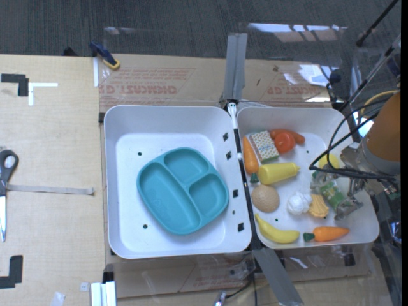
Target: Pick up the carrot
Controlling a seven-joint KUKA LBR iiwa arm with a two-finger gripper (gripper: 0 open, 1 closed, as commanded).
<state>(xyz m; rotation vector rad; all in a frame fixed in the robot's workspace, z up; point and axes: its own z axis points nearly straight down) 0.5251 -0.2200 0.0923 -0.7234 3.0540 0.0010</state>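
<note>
Two shallow white plastic bins sit side by side on the pale wooden desk, the left bin carrying a teal three-compartment plastic plate, the right bin crowded with toy food. At the right edge of the frame the grey arm with its orange band is partly cut off, and black cables cross in front of it. Its hand hangs over the right side of the right bin amid clutter; the fingers are hard to make out, and whether they are spread or closed cannot be told.

The small orange toy carrot with a green stem end lies flat at the lower right of the right bin, close to the near wall. Its long axis runs nearly left to right across the frame, green end toward the left, tapered tip toward the right and tilted slightly up. Just left of it lies a yellow plastic banana. Above the carrot sit a white garlic-like piece and a tan round potato-like piece. A longer orange vegetable-shaped piece stands along the bin's left wall, partly hidden behind a speckled box-shaped block. Scissors at the left edge of the frame are cut off.
</note>
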